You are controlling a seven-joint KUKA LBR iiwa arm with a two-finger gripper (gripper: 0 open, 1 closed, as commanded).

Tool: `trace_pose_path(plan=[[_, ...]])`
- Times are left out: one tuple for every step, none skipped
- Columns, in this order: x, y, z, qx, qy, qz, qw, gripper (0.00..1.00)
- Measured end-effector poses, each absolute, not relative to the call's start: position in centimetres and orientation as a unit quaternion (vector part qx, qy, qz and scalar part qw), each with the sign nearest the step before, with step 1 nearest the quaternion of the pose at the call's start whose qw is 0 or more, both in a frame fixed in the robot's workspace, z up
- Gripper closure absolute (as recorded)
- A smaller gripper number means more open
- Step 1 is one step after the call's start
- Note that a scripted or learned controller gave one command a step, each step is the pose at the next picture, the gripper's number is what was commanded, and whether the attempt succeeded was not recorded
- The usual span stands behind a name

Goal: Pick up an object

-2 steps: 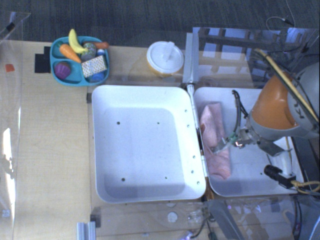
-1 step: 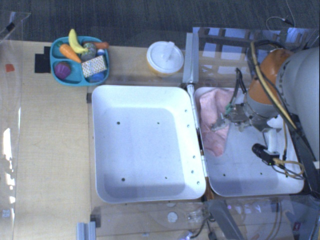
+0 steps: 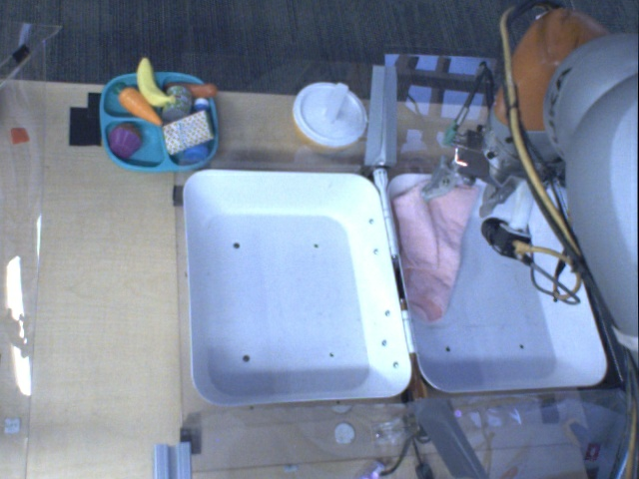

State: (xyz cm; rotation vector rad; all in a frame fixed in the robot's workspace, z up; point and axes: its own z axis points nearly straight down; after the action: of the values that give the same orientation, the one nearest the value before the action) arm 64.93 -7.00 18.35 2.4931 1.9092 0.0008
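One hand [image 3: 451, 173] touches the pink cloth [image 3: 431, 247]; its opening perhaps closed, cannot tell.

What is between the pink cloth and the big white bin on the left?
Just the two bins' touching rims, seen from the overhead camera. The pink cloth lies against that edge.

Pale wooden bench [image 3: 90, 297] under even light; dark grey carpet floor [image 3: 250, 13] behind it
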Motion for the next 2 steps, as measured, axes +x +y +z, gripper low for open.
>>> trace_pose_path(plan=[[66.8,-8.5,9.4,0.791,0.612,0.0007,0.001,0.00],[67.2,-11.4,8.8,0.717,0.697,0.0019,0.003,0.00]])
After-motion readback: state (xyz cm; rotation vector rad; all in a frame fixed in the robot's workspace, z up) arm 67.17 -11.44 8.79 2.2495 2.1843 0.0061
